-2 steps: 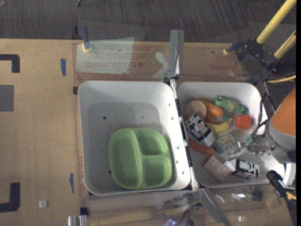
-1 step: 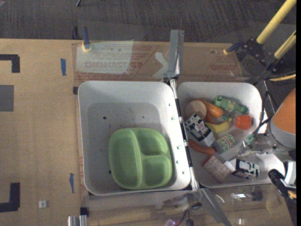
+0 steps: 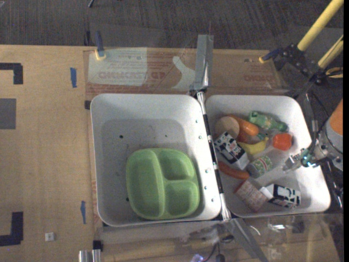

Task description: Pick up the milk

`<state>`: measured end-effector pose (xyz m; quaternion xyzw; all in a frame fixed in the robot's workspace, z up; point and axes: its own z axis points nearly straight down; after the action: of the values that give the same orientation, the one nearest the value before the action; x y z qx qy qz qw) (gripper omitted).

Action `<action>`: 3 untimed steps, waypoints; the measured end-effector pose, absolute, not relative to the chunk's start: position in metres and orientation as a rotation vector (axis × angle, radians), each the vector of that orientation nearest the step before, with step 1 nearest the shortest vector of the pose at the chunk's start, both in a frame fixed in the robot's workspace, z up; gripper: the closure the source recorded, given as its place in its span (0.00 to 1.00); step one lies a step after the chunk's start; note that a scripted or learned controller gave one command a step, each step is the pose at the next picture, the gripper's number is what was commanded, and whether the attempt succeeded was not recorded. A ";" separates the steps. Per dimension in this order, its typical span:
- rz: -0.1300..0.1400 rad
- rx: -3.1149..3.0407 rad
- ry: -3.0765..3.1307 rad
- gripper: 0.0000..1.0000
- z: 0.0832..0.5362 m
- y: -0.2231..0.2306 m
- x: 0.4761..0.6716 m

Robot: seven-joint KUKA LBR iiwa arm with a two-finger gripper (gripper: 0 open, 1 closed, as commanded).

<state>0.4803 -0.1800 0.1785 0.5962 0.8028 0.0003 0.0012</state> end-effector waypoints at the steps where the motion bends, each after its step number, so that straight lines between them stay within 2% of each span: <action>1: 0.001 1.889 2.509 1.00 0.218 -0.145 0.481; 2: 0.000 2.060 2.369 1.00 0.189 -0.184 0.496; 3: -0.001 2.120 2.317 1.00 0.291 -0.202 0.521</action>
<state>0.5214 -0.2018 0.2905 0.6750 0.7378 -0.0003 0.0006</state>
